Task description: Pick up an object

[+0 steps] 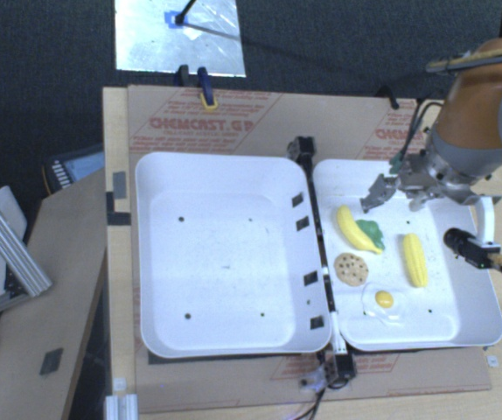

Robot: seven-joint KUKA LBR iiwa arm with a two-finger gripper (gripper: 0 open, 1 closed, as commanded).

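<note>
Banana (356, 228) lies in the right bin (470, 322), near its left wall, slanting from upper left to lower right. My pincer (397, 191) hangs just above and to the right of it in the picture, over the bin's far half, apart from it and from every other item. The two fingers are spread, one pointing left toward the banana's upper end, the other to the right, and nothing sits between them.

Contents of the right bin:
- Banana: yellow, smooth, curved, plastic-looking.
- Green piece (372, 232): small, irregular, touching the banana's right side; I cannot tell what it is.
- Corn (414, 259): yellow, elongated, ribbed-looking, lying almost straight up and down in the picture, right of the banana and apart from it.
- Cookie (351, 269): round, flat, tan with dark specks, just below the banana's lower end.
- Egg (382, 302): flat white shape with a round yellow centre, below the cookie, near the bin's front.

Both bins are shallow, white, smooth and round-cornered. The left bin (159, 322) sits beside the right one, and dark clips run down the seam between them. They rest on a brown board (233, 122) printed with red lettering. My arm (483, 103) is grey with an orange band above the wrist and enters from the right.
</note>
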